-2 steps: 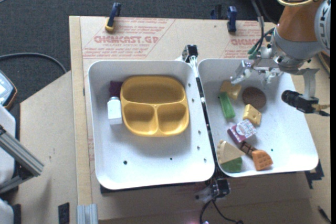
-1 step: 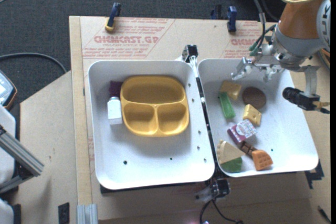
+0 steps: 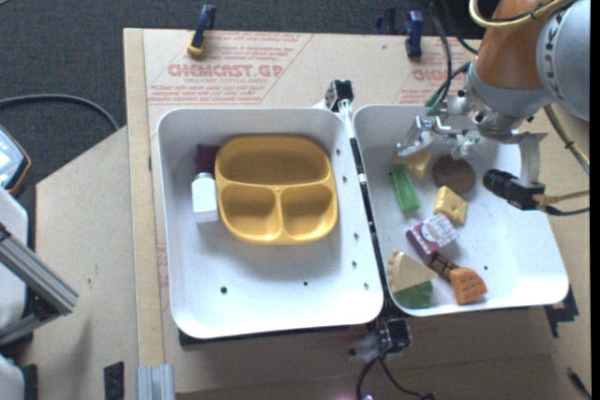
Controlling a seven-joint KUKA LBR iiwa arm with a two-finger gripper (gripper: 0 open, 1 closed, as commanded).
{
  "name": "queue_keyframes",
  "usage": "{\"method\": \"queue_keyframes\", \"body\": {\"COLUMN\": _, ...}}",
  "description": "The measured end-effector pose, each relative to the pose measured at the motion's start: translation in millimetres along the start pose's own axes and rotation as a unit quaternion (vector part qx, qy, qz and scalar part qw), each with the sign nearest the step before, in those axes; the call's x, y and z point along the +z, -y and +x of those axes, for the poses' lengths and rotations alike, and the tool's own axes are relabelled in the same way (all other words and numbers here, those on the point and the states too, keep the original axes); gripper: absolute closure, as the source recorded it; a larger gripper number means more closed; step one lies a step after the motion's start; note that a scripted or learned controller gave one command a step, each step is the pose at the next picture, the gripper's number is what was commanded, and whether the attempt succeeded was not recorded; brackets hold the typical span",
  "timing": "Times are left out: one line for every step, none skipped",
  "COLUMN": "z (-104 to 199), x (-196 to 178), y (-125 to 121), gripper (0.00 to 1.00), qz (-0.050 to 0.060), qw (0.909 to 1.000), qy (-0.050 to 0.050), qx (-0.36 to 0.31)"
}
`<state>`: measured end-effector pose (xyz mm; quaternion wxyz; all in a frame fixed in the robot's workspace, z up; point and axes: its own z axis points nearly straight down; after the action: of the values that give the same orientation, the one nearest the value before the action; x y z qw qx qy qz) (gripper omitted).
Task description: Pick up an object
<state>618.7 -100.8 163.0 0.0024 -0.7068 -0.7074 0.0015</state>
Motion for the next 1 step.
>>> {"method": "queue_keyframes", "body": {"z": 4.5, "x": 44.9, "y": 5.4, "gripper": 0.0, "qz": 0.001, "qw": 1.0, "qy": 0.0, "qx": 0.0}}
